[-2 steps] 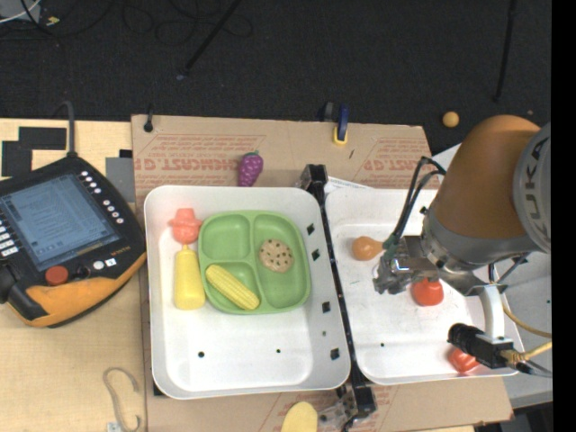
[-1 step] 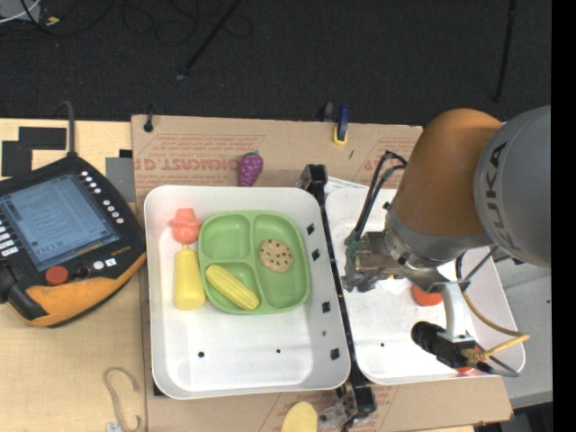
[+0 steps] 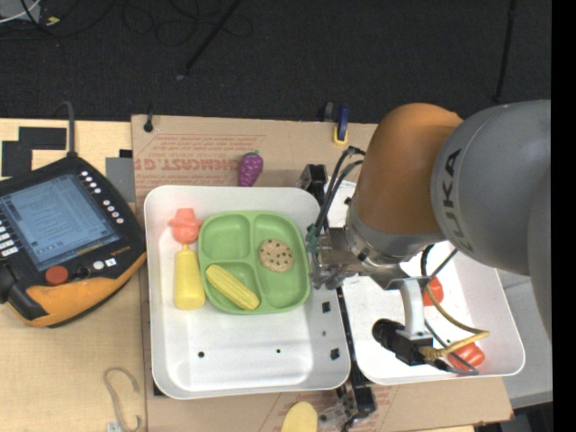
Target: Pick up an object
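My left bin [image 3: 234, 358] holds a green divided plate [image 3: 236, 241]. A round cookie [image 3: 275, 256] lies in the plate's right compartment and a yellow corn cob [image 3: 232, 287] in its front one. Beside the plate's left rim are a yellow bottle [image 3: 187, 280] and a pink-red toy [image 3: 184, 226]. My arm [image 3: 414, 187] hangs over the right bin [image 3: 504, 331] and covers most of it. The gripper [image 3: 329, 266] sits under the wrist, above the divide between the bins, close to the plate's right edge. Two orange-red pieces [image 3: 435, 288] [image 3: 468, 356] show in the right bin.
A purple grape toy [image 3: 250, 167] lies on the cardboard behind the left bin. A yellow object [image 3: 300, 417] sits at the front edge below the bins. A teach pendant [image 3: 58, 232] rests on the bench at the left, with a metal hook [image 3: 124, 396] near the front.
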Controlling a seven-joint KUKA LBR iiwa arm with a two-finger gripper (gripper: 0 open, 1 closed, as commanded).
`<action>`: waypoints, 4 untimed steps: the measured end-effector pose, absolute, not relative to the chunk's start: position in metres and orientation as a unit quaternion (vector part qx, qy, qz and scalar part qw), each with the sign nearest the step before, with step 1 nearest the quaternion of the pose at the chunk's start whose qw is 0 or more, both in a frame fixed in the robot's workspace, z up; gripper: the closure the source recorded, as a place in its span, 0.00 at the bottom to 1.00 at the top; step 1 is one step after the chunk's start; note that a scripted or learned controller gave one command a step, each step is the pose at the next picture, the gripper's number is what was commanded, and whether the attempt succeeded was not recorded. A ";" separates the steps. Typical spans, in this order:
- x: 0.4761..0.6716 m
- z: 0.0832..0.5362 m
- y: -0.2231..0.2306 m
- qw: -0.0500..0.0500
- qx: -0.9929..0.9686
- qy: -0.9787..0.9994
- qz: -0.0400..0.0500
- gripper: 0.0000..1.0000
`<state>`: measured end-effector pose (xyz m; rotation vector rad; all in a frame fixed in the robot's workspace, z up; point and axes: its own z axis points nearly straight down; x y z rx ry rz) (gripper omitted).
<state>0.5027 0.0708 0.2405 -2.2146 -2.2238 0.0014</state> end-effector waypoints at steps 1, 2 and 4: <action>0.500 0.236 0.095 0.002 -0.707 -0.707 0.002 1.00; 0.505 0.229 0.101 0.001 -0.707 -0.707 0.002 1.00; 0.500 0.217 0.093 0.001 -0.708 -0.706 0.002 1.00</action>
